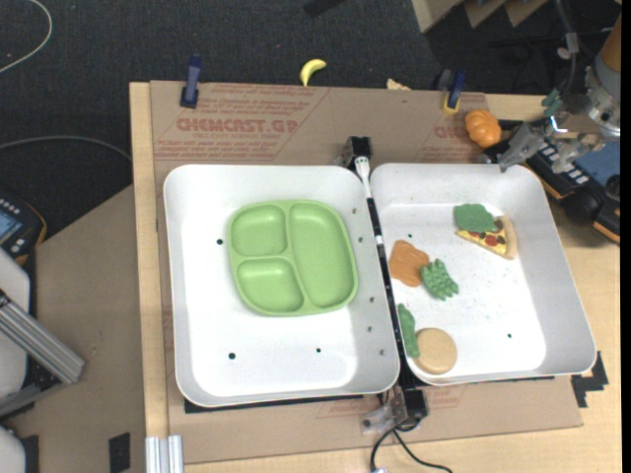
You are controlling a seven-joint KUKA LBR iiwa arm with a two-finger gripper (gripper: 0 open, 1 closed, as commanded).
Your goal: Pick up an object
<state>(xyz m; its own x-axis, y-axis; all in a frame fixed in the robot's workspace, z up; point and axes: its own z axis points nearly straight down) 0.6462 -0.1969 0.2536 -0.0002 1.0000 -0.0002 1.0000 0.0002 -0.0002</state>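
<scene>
The right white bin [552,264] holds several toy foods. A pizza slice with a green top [484,229] lies toward the back. An orange piece [406,261] sits beside a green leafy piece [440,280] near the middle. A tan round cookie [435,351] and a thin green piece [405,327] lie at the front left corner. My gripper [520,148] hangs over the bin's back right corner, above the rim and apart from all of these; nothing shows in it.
The left white bin [197,343] holds a green divided plate [293,256]. On the cardboard behind the bins lie an orange toy [482,127] and a yellow banana [313,69]. Blue clamps [190,82] [453,90] grip the board's back edge.
</scene>
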